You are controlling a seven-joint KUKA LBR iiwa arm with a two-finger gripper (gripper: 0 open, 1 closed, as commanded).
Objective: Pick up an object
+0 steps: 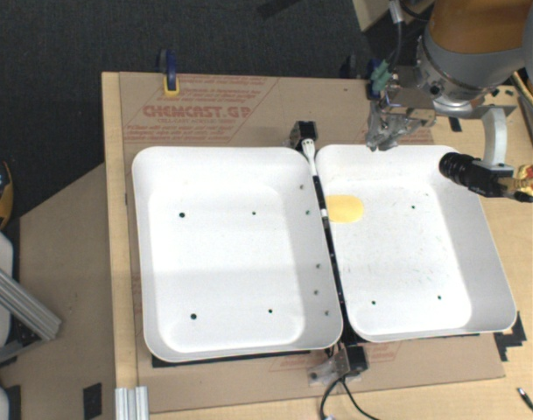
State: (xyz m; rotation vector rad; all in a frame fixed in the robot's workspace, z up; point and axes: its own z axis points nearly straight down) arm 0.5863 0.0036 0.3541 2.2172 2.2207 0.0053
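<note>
A small flat yellow object [344,209] lies in the right bin [424,313], near its left wall and toward the back. My gripper [384,138] hangs above the back edge of the right bin, to the right of and behind the yellow object, well apart from it. Nothing shows between its fingers.
The left bin [222,322] sits beside the right one, sharing a dark divider strip [321,226]. Both rest on a cardboard sheet [205,103] with a blue and yellow clamp [170,70] at its back left corner. Aluminium framing [21,309] stands at the far left.
</note>
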